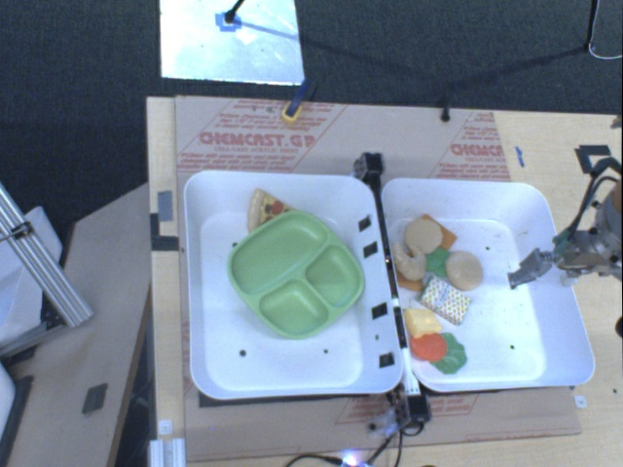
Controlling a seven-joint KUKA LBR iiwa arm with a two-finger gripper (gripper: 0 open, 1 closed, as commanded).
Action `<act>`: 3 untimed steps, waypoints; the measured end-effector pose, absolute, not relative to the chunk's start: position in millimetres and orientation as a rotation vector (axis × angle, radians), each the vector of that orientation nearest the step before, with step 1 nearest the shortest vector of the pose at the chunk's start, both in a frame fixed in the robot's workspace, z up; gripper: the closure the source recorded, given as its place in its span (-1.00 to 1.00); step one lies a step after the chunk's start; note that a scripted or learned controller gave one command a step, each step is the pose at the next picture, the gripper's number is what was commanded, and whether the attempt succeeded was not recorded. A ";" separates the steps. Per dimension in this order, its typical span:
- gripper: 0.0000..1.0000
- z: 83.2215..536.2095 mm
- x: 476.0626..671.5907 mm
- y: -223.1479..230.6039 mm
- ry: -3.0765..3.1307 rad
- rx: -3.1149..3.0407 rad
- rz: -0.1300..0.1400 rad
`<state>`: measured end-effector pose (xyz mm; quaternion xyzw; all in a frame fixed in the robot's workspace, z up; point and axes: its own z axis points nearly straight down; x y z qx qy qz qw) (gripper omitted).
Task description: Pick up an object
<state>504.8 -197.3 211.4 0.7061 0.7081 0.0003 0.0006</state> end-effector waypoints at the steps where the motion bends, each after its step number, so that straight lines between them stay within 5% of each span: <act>1: -1.00 150.9 509.1 -201.2 2.223 2.221 0.000; 3: -1.00 84.1 521.2 -201.6 2.223 2.219 0.000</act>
